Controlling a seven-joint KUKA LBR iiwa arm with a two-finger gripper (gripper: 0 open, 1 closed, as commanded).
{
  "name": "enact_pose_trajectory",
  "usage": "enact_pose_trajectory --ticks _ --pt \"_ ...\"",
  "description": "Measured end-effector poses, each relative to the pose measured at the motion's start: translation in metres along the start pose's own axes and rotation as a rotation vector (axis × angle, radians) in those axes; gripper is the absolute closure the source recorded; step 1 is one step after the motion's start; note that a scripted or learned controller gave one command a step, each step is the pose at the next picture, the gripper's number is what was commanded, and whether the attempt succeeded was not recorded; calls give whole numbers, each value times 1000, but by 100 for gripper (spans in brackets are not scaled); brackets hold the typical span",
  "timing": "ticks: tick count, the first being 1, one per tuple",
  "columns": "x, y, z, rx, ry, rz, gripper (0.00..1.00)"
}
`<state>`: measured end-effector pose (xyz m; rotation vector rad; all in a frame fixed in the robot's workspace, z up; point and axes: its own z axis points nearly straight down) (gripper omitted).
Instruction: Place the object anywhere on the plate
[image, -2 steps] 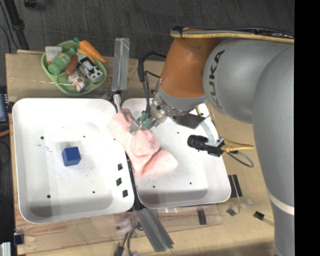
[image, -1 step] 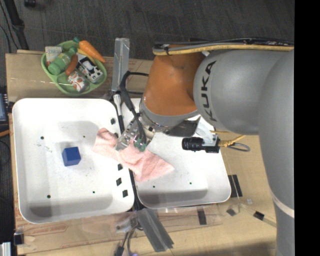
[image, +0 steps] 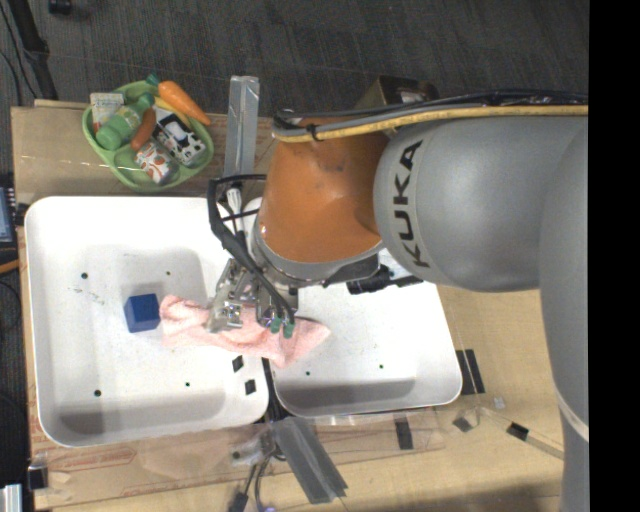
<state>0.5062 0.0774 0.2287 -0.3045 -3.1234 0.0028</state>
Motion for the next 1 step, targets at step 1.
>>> enact_pose_trajectory --ticks 1 --pt "0 0 0 0 0 0 0"
